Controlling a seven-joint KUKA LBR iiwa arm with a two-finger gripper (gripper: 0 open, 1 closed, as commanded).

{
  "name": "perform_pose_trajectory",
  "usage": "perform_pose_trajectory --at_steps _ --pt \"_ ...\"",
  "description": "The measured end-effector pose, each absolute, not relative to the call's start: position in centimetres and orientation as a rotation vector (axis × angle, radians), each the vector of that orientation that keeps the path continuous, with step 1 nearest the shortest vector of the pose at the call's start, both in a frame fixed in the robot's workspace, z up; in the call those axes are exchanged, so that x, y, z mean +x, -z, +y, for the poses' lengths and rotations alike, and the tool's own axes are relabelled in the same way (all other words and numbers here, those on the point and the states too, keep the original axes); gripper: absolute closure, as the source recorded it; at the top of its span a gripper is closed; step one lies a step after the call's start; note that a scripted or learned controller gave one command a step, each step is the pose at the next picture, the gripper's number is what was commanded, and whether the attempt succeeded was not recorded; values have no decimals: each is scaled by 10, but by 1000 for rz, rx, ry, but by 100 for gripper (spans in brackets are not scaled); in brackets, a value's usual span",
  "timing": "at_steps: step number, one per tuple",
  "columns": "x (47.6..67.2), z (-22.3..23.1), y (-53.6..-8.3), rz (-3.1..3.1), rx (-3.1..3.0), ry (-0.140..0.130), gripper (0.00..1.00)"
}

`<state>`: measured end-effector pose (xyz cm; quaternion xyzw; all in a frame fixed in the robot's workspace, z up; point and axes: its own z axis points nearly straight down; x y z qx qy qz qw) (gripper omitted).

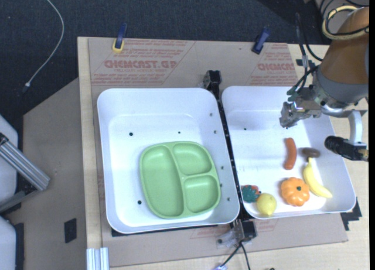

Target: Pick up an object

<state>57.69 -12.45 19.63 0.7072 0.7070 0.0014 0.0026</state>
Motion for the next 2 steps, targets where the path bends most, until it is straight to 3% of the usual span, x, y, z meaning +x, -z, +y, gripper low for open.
perform_pose_trajectory --at_steps 1,2 --pt "578 -125 -221 2220 2217 -4 100" --pt "582 -80 -226 2227 2214 -5 100"
